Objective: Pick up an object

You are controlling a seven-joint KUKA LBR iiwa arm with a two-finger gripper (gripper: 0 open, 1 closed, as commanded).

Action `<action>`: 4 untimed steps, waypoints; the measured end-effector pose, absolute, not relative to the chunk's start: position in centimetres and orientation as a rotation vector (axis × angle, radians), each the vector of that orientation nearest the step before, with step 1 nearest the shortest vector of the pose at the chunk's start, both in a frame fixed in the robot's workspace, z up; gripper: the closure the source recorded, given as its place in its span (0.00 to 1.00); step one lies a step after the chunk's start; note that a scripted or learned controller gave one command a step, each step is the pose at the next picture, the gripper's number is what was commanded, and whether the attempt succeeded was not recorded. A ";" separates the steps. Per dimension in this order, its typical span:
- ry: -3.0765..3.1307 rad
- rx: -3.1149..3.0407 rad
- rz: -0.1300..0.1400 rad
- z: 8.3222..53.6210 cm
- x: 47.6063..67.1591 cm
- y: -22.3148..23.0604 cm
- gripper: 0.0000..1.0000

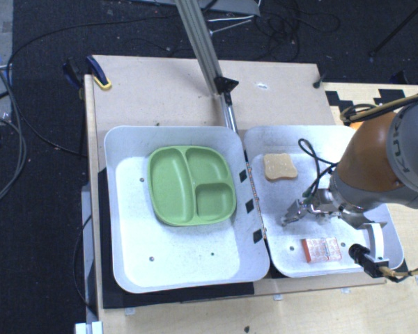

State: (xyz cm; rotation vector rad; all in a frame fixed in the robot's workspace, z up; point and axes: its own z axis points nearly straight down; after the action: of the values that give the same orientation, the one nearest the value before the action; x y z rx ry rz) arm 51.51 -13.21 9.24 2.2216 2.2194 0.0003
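Observation:
In the right bin (282, 259) lie a tan slice of bread (279, 166) near the far side and a small red-and-white packet (322, 249) near the front. My gripper (294, 214) hangs low over the bin floor between them, just left of and above the packet, with metal fingers pointing left. Nothing shows between them. The grey arm with its orange band (373, 152) comes in from the right and covers the bin's right part.
The left bin (125, 256) holds a green three-compartment plate (192, 184). A metal pole (202, 40) slants down to the divide between the bins. A black cable (313, 155) loops above the wrist. Tan board lies behind the bins.

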 end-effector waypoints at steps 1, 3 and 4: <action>2.214 2.220 0.004 10.5 51.7 -13.3 1.00; 2.220 2.216 0.004 21.1 51.0 -13.0 1.00; 2.220 2.215 0.004 25.4 51.2 -13.5 1.00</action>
State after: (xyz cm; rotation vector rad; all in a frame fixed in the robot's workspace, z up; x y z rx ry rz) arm 51.23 -13.48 25.44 2.2148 2.2196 0.0041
